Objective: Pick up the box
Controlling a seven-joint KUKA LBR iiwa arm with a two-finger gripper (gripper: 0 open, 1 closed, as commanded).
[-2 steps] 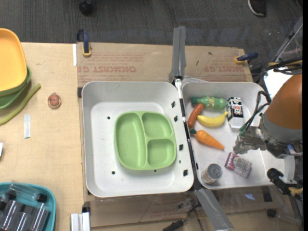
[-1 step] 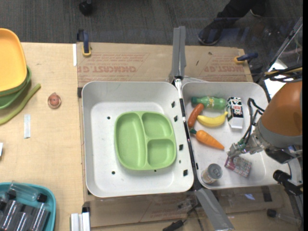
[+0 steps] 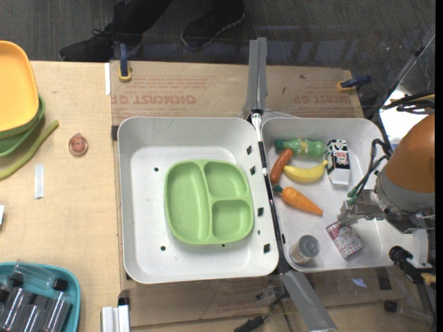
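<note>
bins (image 3: pixel 131 185): smooth white plastic, faintly glossy
divided tray (image 3: pixel 208 201): matt pale-green plastic
bench top (image 3: pixel 187 88): printed brown cardboard, dull
can (image 3: pixel 304 249): shiny metal lid
box (image 3: pixel 338 163): printed card, black and white
packet (image 3: pixel 345 240): glossy wrapper
carrots (image 3: pixel 300 199): smooth orange plastic

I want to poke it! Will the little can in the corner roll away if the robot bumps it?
Probably not at first: the can stands upright on its flat end. A hard bump might tip it, and on its round side it would likely roll. The bin wall beside it should stop it.
</note>
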